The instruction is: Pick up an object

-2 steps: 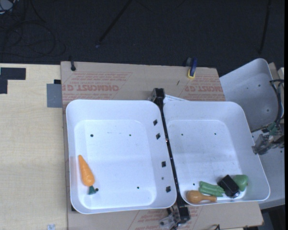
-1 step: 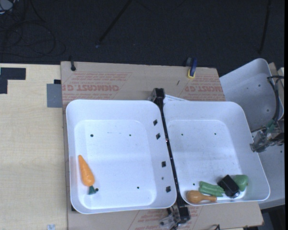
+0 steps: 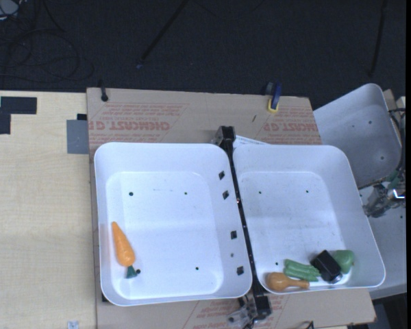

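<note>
Camera view: two white bins sit side by side on a cardboard sheet. The left bin (image 3: 103, 184) holds one thing, an orange carrot (image 3: 122, 244), lying lengthwise beside the left wall toward the near corner, with its small green top pointing nearer. The right bin (image 3: 356, 204) has a cluster in its near right corner: a tan pear-shaped piece (image 3: 285, 282), a green pod (image 3: 301, 270), a black block (image 3: 327, 265) and a rounder green piece (image 3: 344, 258). They are touching or just beside one another. How my jaws stand I cannot tell from here.

Any object will do, and I judge the carrot the cleaner pick. It lies alone, so I could come straight down and close across its narrow width, at its thicker middle. I'd need to keep the outer finger off the wall. The cluster is riskier: crowded pieces, and a corner that leaves little room to close.

The cardboard (image 3: 192, 115) carries red print along the far edge, upside down from this side. It looks like "CHEMCAST", but I am not sure. More red print near the front edge is too small to read.
</note>
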Available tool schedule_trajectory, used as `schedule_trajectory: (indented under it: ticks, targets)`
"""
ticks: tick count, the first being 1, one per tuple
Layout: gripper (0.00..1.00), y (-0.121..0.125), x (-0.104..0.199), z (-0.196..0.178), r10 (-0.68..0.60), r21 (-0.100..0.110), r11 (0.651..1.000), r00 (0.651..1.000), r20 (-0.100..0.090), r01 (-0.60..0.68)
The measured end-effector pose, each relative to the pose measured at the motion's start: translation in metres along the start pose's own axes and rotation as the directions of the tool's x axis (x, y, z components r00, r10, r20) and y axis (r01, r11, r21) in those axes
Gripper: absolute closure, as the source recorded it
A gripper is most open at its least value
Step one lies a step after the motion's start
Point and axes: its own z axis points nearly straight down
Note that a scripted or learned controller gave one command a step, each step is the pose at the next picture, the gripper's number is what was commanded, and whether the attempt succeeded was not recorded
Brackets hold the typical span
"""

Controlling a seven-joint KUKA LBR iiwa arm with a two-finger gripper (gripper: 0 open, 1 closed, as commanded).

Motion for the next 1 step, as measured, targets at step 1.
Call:
schedule_trajectory:
  ticks: [1]
  targets:
    - [1.00, -0.0003, -0.0003, -0.0032, 0.000, -0.001, 1.000, 1.000, 0.000, 0.000]
